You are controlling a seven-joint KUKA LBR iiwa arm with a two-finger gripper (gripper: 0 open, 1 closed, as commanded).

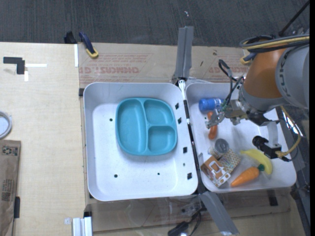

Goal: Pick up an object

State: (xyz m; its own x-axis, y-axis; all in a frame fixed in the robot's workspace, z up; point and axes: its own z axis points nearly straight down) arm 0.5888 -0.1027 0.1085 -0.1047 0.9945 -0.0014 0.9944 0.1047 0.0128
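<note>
Pale wooden counter [39, 107] carries two shallow white bins side by side, with dark carpet beyond its far edge. No object has been lifted as far as can be seen. The likeliest target is a small orange item [212, 131] lying in the right bin [283, 178] near its far-left corner; what it is cannot be made out. The gripper [215, 120] sits directly over it, low in the bin, and a blue bottle [209, 104] lies just beyond, toward the far wall. Whether the fingers are spread or closed, and whether they touch the orange item, cannot be told at this angle.

Toward the right bin's near edge lie a grey round cap [221, 145], a patterned box [220, 167], a carrot [244, 176] and a banana [257, 158], all resting on the floor of the bin. The left bin [98, 151] holds a teal divided plate [146, 127].

Assessment: approach appears complete; grasp and lift remain to be shown.
</note>
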